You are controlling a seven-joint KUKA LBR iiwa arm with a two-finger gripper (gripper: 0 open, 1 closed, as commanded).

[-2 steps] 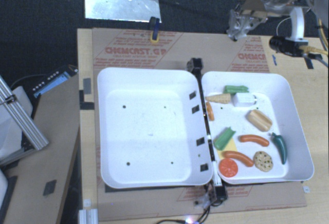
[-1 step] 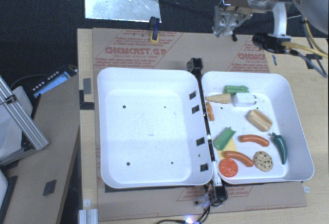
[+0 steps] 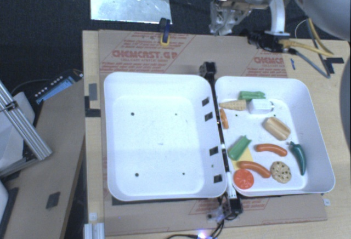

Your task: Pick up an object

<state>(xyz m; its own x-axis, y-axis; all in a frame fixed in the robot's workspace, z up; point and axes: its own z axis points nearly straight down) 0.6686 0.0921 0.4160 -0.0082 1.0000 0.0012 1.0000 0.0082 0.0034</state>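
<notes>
Toy food (image 3: 263,144) in right bin (image 3: 315,123)

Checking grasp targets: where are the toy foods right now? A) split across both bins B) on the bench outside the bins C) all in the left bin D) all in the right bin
D: the tomato, cookie and the other foods all lie in the right bin; the gripper sits above the bench beyond the bins.

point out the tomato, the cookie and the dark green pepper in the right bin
tomato (image 3: 243,178), camera view, middle of its red top face.
cookie (image 3: 280,171), camera view, centre of the speckled disc.
dark green pepper (image 3: 299,157), camera view, mid-body, below the stem end.
</notes>
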